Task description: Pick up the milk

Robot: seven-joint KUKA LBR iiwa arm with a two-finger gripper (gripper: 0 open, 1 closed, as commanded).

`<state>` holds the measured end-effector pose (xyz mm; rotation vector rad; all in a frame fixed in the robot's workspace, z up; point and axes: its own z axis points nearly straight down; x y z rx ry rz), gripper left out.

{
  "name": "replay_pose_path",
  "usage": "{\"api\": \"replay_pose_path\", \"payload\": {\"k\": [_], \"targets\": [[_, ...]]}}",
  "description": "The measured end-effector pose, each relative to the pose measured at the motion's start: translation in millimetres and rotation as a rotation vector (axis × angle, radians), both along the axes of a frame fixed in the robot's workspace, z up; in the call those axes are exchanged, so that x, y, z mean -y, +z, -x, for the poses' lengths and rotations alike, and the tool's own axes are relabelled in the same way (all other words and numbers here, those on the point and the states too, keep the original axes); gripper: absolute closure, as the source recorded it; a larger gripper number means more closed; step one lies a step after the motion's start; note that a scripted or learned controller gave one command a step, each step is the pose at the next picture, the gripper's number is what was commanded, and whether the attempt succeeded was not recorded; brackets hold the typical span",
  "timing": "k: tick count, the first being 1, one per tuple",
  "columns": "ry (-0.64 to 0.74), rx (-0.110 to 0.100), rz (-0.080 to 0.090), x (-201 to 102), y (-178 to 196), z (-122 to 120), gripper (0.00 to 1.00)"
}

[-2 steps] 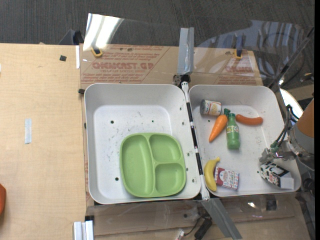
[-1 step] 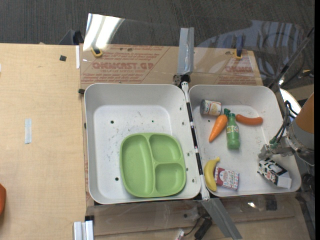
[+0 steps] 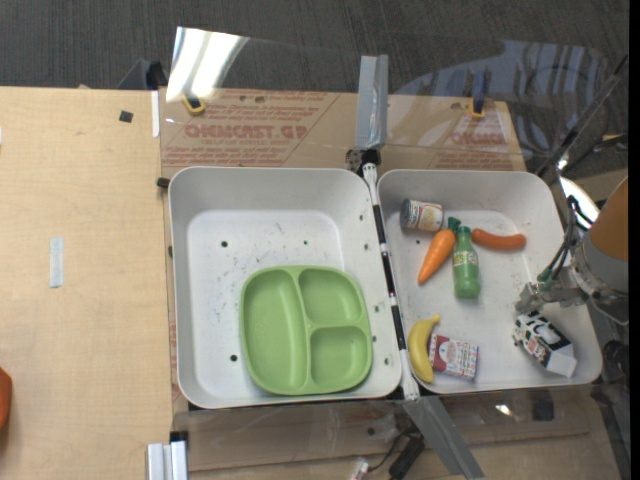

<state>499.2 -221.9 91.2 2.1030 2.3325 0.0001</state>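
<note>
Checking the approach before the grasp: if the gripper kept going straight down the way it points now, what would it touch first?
Most likely the milk carton, lying in the near right corner of the right bin. The gripper hangs just above its black-and-white end, though depth is hard to judge from this slanted view.

light: bright, even — glare (image 3: 205, 63) top left | shadows: soft | focus: slightly soft

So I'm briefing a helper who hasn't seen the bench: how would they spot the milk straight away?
Look in the right-hand white bin, down at its near right corner, just below the pincer. The milk carton lies there tilted, white with black cow patches. The nearby small box is red and pink, beside a banana.
</note>
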Motion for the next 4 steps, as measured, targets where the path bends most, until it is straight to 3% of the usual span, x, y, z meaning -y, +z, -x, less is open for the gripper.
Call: {"api": "replay_pose_path", "payload": {"k": [2,3,4], "targets": [[0.010,-0.001,0.000,0,0,-37,1.00],[0.017,-0.005,-0.012,-7,-1,-39,0.00],[0.014,-0.002,-0.001,-32,0,22,0.00]]}}
